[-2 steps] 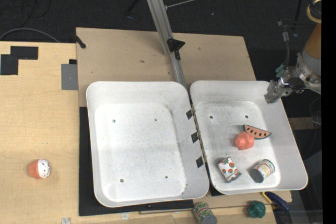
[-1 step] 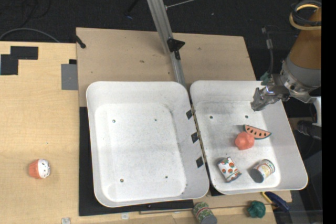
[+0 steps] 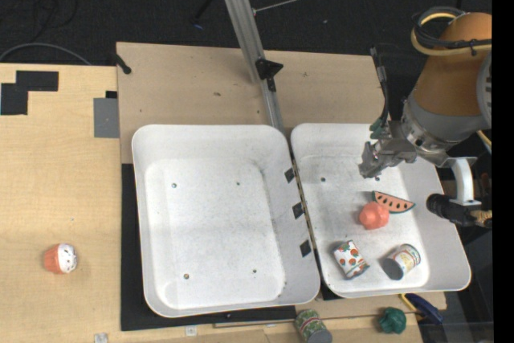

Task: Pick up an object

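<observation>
Nearest to the camera, on the worktop (image 3: 72,173) edge in front of the bins, lie a small dark can (image 3: 309,324) and a green lump (image 3: 393,320). Far to the left, alone on the light wood, sits a round orange-and-white toy (image 3: 60,259).

The right bin (image 3: 321,140) holds all the candidates for picking. Along its near side are a white cup with red spots (image 3: 350,259), lying tilted, and just beside it a small tin (image 3: 401,261) on its side. A little further in is a red ball-like object (image 3: 373,215), and a watermelon slice (image 3: 393,202) is touching it or almost touching it. The left bin (image 3: 209,136) has nothing to pick.

Further back, the hand (image 3: 371,165) hangs over the right bin, above and behind the red object. I cannot tell how its fingers stand, because they are small and dark here. Nothing is seen held in it.

The risk, in my judgement, is the closeness of the red object and the slice: a descent between them may push one away or catch only an edge. The red object looks round, so it could roll out of the grasp. The tin and cup, lying down, could roll also.
</observation>
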`<state>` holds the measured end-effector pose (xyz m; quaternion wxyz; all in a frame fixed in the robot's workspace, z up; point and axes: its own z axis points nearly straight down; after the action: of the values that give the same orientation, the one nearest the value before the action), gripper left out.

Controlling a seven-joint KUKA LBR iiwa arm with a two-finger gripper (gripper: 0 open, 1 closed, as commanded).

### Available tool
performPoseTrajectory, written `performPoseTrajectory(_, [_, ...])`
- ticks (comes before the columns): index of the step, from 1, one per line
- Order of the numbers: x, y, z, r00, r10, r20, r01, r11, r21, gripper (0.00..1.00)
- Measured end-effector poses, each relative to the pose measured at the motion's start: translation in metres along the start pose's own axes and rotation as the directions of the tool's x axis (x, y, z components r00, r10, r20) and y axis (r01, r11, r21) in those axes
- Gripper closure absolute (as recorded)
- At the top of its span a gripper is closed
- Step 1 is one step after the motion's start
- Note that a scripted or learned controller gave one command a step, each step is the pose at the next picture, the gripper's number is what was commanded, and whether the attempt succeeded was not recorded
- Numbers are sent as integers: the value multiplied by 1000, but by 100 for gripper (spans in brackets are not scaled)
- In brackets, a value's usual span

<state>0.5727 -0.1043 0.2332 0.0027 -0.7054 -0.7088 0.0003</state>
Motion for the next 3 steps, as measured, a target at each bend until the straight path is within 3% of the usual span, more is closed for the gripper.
performPoseTrajectory(3, [138, -14, -4, 1000, 0, 1, 0, 1000, 1, 100])
